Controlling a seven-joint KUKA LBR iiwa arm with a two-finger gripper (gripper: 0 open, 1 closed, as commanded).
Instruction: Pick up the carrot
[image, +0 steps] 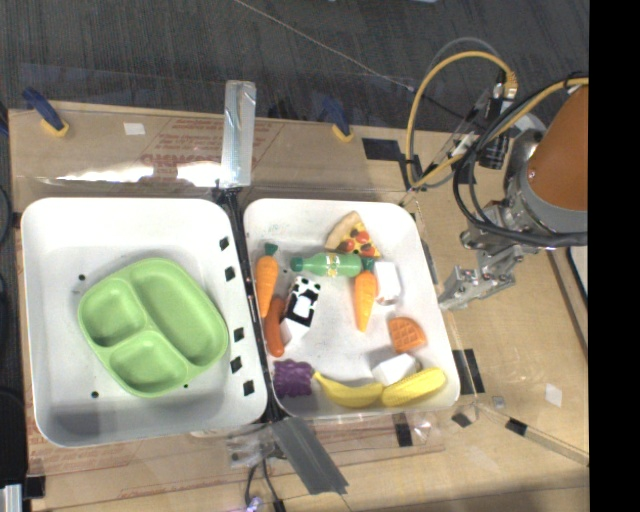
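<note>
The gripper (480, 285) hangs outside the right bin (432, 300), just past its right wall and over the bare bench, and I cannot tell from this view whether it is open or closed; nothing is seen held in it. The first risk is that there are two carrots. One carrot (365, 297) lies near the middle of the right bin, with its thick end touching the green bottle (328, 264) and a white block (386, 281) just beside it. The other carrot (266, 283) lies along the left wall of the same bin, next to a reddish sausage-like piece (274, 328) and a small black-and-white carton (302, 301). A program that aims between them, or at the wrong orange shape, may close on nothing. The middle carrot is crowded, so the gripper coming down could push the bottle or the block and turn the carrot aside. The carrot at the wall leaves little room on the wall side, so the gripper may strike the rim. A carrot is also tapered and smooth, so I judge it could slip out if it is gripped near the thin tip.
</note>
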